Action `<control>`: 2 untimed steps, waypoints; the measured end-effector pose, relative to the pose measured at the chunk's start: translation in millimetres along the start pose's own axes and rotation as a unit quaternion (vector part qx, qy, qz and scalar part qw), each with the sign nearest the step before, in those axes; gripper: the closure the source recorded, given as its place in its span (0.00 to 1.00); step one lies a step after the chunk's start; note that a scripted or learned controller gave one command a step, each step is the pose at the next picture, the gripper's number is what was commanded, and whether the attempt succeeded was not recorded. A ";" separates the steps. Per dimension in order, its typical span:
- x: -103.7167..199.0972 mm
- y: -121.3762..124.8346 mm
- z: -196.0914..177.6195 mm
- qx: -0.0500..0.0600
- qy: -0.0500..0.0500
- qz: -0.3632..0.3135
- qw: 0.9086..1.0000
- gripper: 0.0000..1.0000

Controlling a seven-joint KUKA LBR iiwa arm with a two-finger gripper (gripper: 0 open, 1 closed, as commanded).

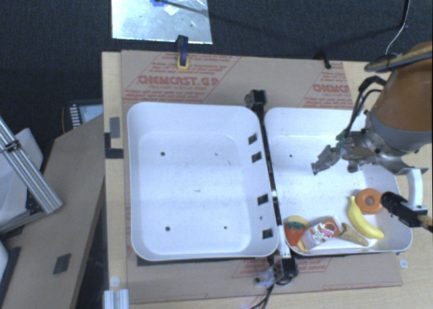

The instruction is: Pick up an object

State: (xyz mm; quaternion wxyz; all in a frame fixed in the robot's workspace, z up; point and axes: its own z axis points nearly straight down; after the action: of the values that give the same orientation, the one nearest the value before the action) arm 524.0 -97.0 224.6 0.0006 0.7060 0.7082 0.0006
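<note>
— Yellow banana (365,220) first: where is it lying?

— It lies in the right bin (298,132), near the front right corner, curved, with one end up beside an orange round object (368,200) and the other end down toward the front wall. The two look to be touching or almost touching; I cannot tell which.

— What else is with them?

— Along the front wall of the same bin there is a small row of things — a white and red packet (321,232) in the middle, a round orange and red object (295,229) at its left, and a tan piece (352,235) at its right, just beside the lower end of the banana. What each of these really is, I cannot say.

— And the gripper?

— The gripper (323,162) is over the middle of the right bin, pointing to the left, well apart from the objects at the front. Its fingers are dark and small in the picture, so I cannot tell whether they are apart or together. Nothing is visible between them.

— The other bin?

— The left bin (142,138) stands just beside the right one, and both rest on a brown cardboard sheet (223,74) on the bench.
</note>
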 end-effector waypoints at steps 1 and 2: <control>11.9 -20.5 -127.3 -0.008 -0.001 -0.002 1.000 0.00; 53.0 -36.1 -194.5 -0.005 0.000 -0.003 1.000 0.00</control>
State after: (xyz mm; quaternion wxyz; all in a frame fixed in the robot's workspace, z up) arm 487.5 -44.1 419.0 0.0039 0.7038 0.7104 0.0043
